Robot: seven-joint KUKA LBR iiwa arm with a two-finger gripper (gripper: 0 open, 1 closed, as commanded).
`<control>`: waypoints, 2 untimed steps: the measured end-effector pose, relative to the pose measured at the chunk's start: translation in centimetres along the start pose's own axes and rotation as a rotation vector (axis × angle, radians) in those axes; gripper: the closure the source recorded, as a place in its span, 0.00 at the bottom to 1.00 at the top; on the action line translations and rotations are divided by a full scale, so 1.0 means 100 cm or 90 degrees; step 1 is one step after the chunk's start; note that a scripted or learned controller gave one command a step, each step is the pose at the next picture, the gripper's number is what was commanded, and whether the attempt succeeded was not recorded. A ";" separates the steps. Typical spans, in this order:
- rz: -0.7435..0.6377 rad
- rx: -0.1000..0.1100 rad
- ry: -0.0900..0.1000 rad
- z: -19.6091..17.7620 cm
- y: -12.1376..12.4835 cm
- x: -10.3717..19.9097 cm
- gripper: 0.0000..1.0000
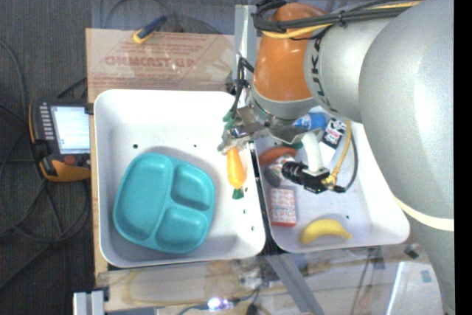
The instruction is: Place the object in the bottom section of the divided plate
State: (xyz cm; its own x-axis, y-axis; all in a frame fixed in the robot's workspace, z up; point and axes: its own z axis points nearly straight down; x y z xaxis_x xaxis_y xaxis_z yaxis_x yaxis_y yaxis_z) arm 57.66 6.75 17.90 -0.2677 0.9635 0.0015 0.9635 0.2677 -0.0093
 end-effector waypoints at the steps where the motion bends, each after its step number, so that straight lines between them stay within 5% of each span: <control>1: -0.157 0.000 0.000 0.035 0.017 0.078 1.00; 2: -0.172 -0.001 -0.001 0.039 0.040 0.135 1.00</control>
State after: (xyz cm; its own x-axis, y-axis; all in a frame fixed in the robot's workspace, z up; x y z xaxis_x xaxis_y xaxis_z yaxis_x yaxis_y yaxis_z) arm 57.86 20.79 13.95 -0.5154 0.8569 0.0029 0.8569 0.5154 -0.0079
